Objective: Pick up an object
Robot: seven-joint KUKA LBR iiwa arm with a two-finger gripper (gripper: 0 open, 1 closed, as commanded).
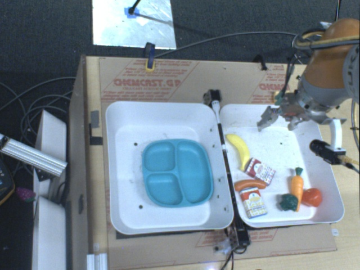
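Nearest along the front edge of the right shallow white bin [337, 210] lie a small white and red carton [254, 202], a green broccoli-like toy [289, 202] and a round red tomato-like toy [312, 197], all resting on the bin floor. Just behind them sit a reddish-orange sausage-shaped toy [249, 184], touching the carton's upper end, an orange toy carrot with a green top [296, 185] standing beside the tomato, and a red and white packet [261, 171]. A yellow toy banana [239, 149] lies next, its lower end against that packet, close to the divider between the bins. The left shallow white bin [126, 128] holds a blue three-compartment plastic tray [177, 171] near its middle. Farther back, over the rear of the right bin, the gripper [279, 118] hangs with its two fingers spread apart and nothing between them, well apart from every toy. Both bins rest on a brown cardboard-covered surface [169, 77].
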